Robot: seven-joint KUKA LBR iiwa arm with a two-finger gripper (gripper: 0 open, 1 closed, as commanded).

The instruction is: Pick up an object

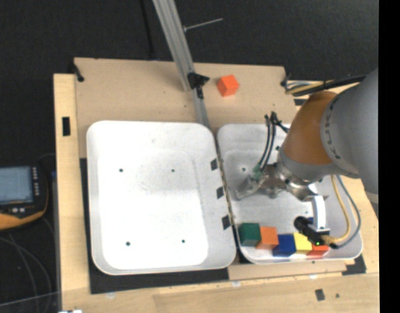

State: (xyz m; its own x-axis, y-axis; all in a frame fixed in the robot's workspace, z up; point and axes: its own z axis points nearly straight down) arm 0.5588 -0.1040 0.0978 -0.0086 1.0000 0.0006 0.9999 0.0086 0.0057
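From the fixed overhead camera, we are looking down on a plywood bench [154, 90] bearing two shallow white plastic bins side by side. The grey arm with its orange band [311, 132] is reaching in from the right and hanging over the right-hand bin [242, 142], its metal two-finger gripper [249, 186] pointing toward that bin's left wall, near the divide between the bins. We cannot tell from this angle how the fingers are set, and we are seeing nothing between them.

The task's things are sitting in a tight row along the near edge of the right-hand bin: a dark green block [249, 233], a small orange block [268, 236] just beside it, a blue block [284, 245], a yellow block [302, 242] and a small red-orange piece [318, 248] at the row's right end. The wrist and its black cabling [270, 139] are crowding the space above the bin's middle and right side, partly covering the yellow and red-orange pieces.

The larger left-hand white bin [154, 194] is lying well apart from the gripper, offering open room. A lone orange cube [227, 85] is resting on the bare bench behind the bins, just right of a slanted grey metal rail [175, 34] that is running down to the seam between them. Off the bench at far left, a handheld control pendant with a pale screen [14, 188] is lying on the dark floor.
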